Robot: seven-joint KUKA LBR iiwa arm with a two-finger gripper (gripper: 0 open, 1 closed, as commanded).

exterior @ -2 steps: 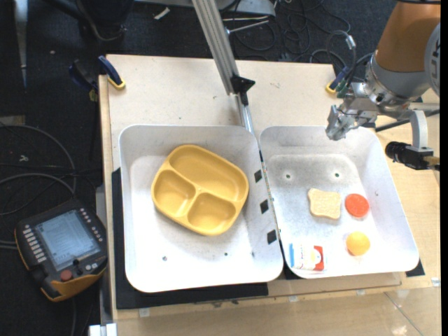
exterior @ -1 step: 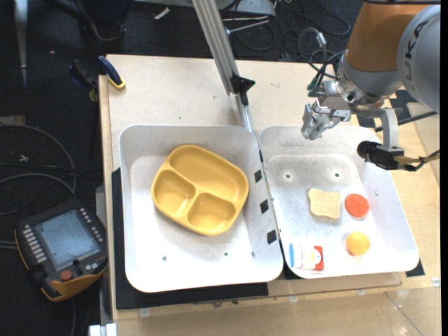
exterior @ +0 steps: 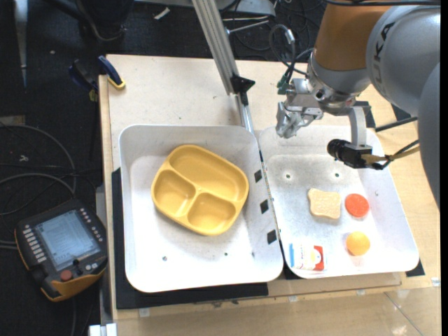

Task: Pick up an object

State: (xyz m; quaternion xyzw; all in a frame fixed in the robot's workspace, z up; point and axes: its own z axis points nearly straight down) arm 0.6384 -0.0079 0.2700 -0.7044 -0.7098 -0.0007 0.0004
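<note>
My gripper [exterior: 285, 130] hangs over the far left corner of the right bin [exterior: 392, 257], well above its floor, with nothing between its fingers. In that bin lie a tan slice of toast [exterior: 325, 204], a red-orange round piece [exterior: 357, 205], a yellow-orange ball [exterior: 358, 243] and a small white carton with red print [exterior: 307, 257]. All of these sit toward the near half of the bin, away from the gripper. The left bin [exterior: 140, 257] holds a yellow divided plate [exterior: 200, 188].
A metal pole [exterior: 218, 40] slants down to the divide between the bins, just left of the gripper. A black camera mount [exterior: 350, 151] hangs off the wrist over the right bin. A teach pendant [exterior: 61, 247] lies on the floor at the left.
</note>
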